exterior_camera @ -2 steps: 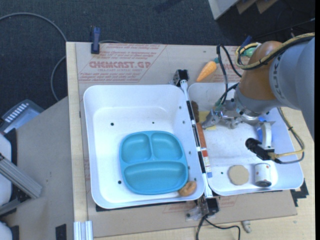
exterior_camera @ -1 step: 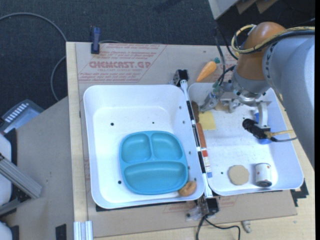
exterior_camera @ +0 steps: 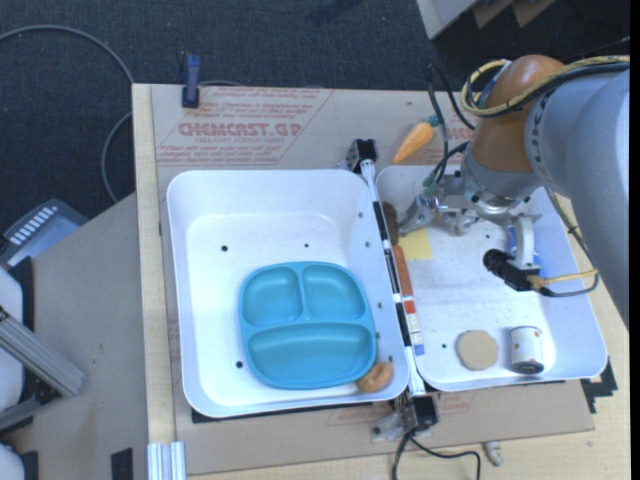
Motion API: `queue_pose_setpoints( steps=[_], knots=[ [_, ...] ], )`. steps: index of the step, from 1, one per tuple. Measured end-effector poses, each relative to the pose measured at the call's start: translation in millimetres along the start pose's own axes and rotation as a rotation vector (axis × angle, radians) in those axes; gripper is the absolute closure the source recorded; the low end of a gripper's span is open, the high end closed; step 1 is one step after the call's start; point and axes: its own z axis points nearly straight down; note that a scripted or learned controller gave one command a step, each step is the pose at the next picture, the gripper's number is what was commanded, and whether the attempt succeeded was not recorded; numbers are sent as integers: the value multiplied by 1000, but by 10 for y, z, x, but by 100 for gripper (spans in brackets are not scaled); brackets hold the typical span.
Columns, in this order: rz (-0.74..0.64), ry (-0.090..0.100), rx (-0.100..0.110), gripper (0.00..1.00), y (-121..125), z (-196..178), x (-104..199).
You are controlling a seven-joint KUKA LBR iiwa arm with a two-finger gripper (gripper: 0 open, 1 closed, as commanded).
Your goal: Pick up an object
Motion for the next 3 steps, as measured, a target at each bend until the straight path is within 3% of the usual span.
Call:
queue_pose_setpoints(
  steps=[1,2,3],
  knots=[
    [-2,6,3,0,-672,7,-829],
    [-2,0,-5,0,17,-956,-108],
    [1,-2,0,0,-854,-769,-722]
  ],
)
